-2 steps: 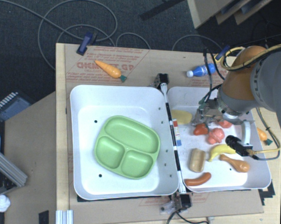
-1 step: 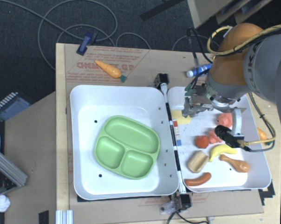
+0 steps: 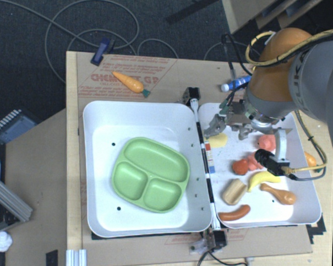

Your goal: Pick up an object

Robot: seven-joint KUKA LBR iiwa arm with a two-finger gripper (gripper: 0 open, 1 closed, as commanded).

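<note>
My gripper [image 3: 230,128] hangs over the back left part of the right bin [image 3: 312,210], open, with its two grey fingers [image 3: 215,126] spread and nothing between them. A small yellow piece [image 3: 218,140] lies just below the left finger, beside the bin's left wall. A pink item [image 3: 267,142] lies to the right of the gripper. Further forward lie a red tomato [image 3: 241,166], a banana [image 3: 261,180], a tan bread roll [image 3: 234,191], a drumstick [image 3: 279,193] and a sausage [image 3: 234,213].
The left bin [image 3: 95,126] holds a green divided plate [image 3: 150,174]. On the cardboard behind the bins lie a carrot [image 3: 130,82] and a blue marker [image 3: 101,51]. An orange piece [image 3: 310,159] sits at the right bin's right wall, near a black cable.
</note>
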